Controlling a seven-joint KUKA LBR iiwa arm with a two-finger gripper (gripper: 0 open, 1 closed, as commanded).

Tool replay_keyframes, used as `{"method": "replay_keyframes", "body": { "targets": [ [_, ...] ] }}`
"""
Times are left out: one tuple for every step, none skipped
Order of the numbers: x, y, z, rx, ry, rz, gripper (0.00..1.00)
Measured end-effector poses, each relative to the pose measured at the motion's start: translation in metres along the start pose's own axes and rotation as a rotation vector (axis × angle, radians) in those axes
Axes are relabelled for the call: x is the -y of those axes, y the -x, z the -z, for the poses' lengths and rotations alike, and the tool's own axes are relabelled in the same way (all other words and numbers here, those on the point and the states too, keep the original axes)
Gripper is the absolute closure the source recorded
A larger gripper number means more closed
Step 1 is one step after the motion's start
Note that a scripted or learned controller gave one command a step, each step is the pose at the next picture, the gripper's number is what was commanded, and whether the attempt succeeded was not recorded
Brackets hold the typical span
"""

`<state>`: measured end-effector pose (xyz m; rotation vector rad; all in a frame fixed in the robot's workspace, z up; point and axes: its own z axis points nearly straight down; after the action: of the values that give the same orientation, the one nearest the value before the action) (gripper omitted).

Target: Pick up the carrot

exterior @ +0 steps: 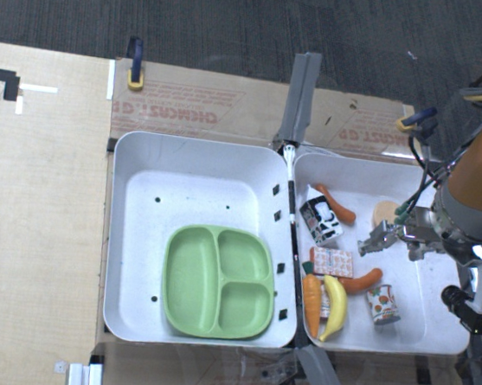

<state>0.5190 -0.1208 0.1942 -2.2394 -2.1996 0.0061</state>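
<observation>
Carrot (310, 306): laid in right bin (432, 337), touching banana (334, 307).
Gripper (375, 241): held above bin, jaws apart, nothing gripped.

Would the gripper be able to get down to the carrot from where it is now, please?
Probably yes, but it looks tight. The carrot lies at the right bin's left wall with the banana against its other side. Nothing lies on top of it, and the gripper hovers over the same bin.
</observation>
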Motion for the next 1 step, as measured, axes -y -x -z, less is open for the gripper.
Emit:
{"method": "replay_keyframes", "body": {
  "targets": [
    [-0.0577,0.0169,-0.0232,0.001,0.003,0.086,0.0]
  ]
}}
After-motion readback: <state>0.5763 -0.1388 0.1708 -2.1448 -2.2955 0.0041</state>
